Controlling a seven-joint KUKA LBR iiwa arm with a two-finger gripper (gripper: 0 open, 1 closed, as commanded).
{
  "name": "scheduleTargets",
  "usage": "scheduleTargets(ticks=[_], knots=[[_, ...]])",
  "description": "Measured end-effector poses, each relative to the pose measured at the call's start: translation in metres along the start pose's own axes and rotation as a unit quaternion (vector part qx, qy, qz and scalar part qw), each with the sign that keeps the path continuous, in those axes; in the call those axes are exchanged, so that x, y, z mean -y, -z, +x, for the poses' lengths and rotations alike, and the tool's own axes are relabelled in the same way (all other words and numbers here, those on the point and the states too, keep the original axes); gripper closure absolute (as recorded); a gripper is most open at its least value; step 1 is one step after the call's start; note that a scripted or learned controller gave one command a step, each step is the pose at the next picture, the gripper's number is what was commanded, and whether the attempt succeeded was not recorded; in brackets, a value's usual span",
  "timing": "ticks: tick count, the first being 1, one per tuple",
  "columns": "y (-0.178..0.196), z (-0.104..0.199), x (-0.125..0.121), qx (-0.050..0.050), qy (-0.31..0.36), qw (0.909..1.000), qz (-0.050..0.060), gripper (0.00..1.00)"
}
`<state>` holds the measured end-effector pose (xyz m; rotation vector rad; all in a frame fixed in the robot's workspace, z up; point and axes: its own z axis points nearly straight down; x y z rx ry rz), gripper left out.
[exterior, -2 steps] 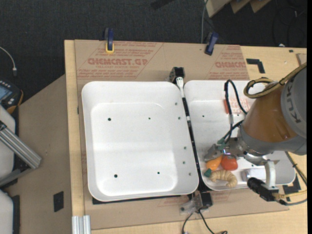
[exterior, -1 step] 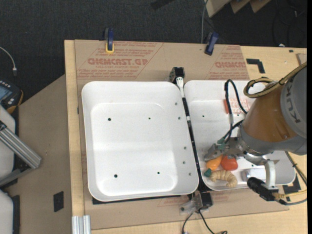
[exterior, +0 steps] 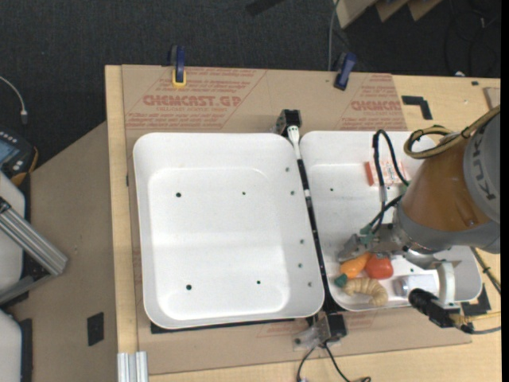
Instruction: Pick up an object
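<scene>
Red print reading "CHEMCAST GP" (exterior: 192, 99) runs across the brown protective sheet (exterior: 238, 86) on the surface, above the left bin. The same red print (exterior: 374, 104) recurs above the right bin, only partly legible, cut off by the bin's rim. Smaller red lines sit above and below each wordmark, too fine to read. A white label with a red mark (exterior: 380, 170) lies in the right bin, its text illegible.

Two shallow white plastic bins, the left bin (exterior: 215, 229) dotted with small dark holes and the right bin (exterior: 342, 173) likewise white, sit on a tan cardboard sheet (exterior: 262, 94) printed with red lettering. At lower right lie a round red object (exterior: 380, 268), an orange piece (exterior: 355, 267) and a ridged beige piece (exterior: 367, 290). The grey arm (exterior: 445, 189) wears an orange-brown band.
</scene>
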<state>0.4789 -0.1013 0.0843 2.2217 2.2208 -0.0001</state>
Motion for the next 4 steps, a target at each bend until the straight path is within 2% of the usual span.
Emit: scheduleTargets(ticks=[1, 2, 3, 4], knots=[[0.000, -0.032, 0.000, 0.000, 0.000, 1.0000, -0.001, 0.00], [0.013, -0.105, 0.000, 0.002, -0.003, 1.0000, -0.002, 0.00], [0.036, -0.123, 0.000, 0.001, 0.000, 1.0000, -0.001, 0.00], [0.035, -0.123, 0.000, 0.001, 0.000, 1.0000, -0.001, 0.00]])
